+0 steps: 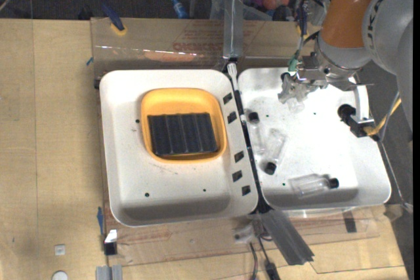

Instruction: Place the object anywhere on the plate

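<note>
Jaws (293,90) hang over the far part of the right bin (367,188), with something clear and glassy at their tips; whether they grip it or how wide they stand cannot be told. Grey arm (384,10) with its orange band reaches in from the right. On the right bin's floor lie a clear plastic piece (272,143) near the middle and a clear tube with a dark cap (314,184) at the near side. Left bin (125,193) holds the orange plate (180,99), which bears a dark ribbed block (182,134). Both bins rest on the wooden counter (46,141).
</note>
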Controlling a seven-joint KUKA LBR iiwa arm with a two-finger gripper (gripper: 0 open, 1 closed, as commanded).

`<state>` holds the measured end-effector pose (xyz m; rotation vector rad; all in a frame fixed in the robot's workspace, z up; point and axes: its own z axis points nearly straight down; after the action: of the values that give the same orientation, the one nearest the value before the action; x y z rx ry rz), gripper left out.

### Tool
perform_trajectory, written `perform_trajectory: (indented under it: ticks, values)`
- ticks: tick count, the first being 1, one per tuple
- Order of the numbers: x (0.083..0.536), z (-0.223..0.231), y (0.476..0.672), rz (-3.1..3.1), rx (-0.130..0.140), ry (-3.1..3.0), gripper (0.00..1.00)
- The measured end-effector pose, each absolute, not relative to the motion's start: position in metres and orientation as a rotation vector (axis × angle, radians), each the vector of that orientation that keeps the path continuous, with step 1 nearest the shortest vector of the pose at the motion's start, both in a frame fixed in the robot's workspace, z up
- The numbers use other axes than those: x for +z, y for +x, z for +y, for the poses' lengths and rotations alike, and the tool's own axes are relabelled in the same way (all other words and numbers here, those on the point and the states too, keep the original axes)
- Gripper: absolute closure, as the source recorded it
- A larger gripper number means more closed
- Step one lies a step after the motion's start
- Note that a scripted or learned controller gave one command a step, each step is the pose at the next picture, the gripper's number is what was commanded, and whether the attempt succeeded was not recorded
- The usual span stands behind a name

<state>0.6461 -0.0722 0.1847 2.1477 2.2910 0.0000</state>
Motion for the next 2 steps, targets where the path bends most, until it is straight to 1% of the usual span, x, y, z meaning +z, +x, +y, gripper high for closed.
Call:
perform_trajectory:
  ticks: [1, 2]
  values:
    - [0.201, -0.057, 0.667, 2.375, 0.001, 2.052, 1.0]
    - [0.231, -0.037, 0.667, 2.525, 0.003, 1.862, 1.0]
